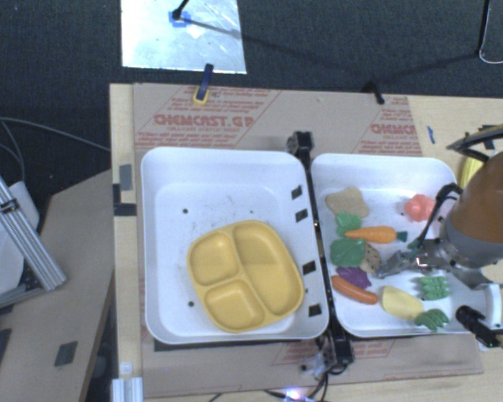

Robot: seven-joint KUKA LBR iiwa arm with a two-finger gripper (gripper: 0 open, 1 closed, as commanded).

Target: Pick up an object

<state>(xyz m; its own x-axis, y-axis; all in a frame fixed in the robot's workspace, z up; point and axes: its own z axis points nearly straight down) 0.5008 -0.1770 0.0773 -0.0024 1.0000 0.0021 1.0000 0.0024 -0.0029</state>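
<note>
The right bin (pixel 386 167) holds several toy foods: a tan bread slice (pixel 346 201), a pink piece (pixel 417 208), a carrot (pixel 370 234), green leafy pieces (pixel 347 251), a purple piece (pixel 355 275), a red-orange sausage (pixel 353 290), a yellow piece (pixel 400 302) and green bits (pixel 434 288). My gripper (pixel 391 265) reaches in from the right and hangs low over the middle of this bin, just right of the green leaf and below the carrot. Nothing shows between its fingers.
The left bin (pixel 176 182) holds a yellow three-compartment plate (pixel 245 275). A black divider clamp (pixel 302 145) sits between the bins. The grey and orange arm (pixel 486 216) covers the right bin's right side. A metal frame (pixel 17 224) stands at far left.
</note>
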